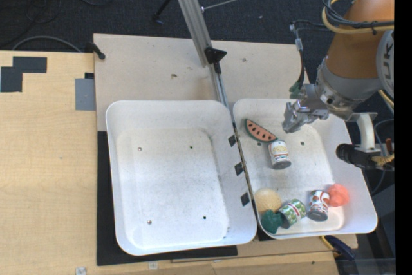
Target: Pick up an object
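Note:
My gripper (295, 120) hangs over the back of the right bin (360, 216), above and to the right of a watermelon slice (260, 131). A small white can (279, 154) lies just below the gripper, toward the bin's middle. Along the bin's front edge sit a pale yellow ball (268, 199), a dark green object (271, 221), a green-labelled can (293, 211), a red-and-white can (318, 205) and an orange object (338, 195). Nothing shows between the fingers.
The left bin (129, 138) lies beside the right one, with black clips along the shared edge. A slanted aluminium post (193, 16) rises behind the bins. The arm's orange wrist (367, 16) stands at the right.

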`<action>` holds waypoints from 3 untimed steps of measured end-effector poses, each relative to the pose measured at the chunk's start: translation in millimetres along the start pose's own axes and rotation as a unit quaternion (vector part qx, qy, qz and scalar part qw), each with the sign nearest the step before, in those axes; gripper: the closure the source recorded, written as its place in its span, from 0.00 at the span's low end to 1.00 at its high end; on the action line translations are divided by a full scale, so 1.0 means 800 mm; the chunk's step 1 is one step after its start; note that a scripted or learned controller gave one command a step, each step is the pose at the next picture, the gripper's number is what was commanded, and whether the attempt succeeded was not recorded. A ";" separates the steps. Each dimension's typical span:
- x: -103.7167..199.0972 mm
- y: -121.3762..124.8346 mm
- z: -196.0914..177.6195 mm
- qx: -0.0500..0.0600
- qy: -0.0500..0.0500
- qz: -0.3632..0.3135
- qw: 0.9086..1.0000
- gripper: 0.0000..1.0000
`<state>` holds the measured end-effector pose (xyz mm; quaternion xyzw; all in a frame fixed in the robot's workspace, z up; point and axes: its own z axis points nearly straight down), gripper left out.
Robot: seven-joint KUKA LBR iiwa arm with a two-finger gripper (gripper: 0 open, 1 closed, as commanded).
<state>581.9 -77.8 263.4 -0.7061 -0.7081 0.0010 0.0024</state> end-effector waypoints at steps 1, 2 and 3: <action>0.070 -0.011 -0.003 0.000 0.000 -0.001 1.000 1.00; 0.126 -0.024 0.016 0.000 0.000 0.000 1.000 1.00; 0.202 -0.023 0.024 0.000 0.000 -0.001 1.000 1.00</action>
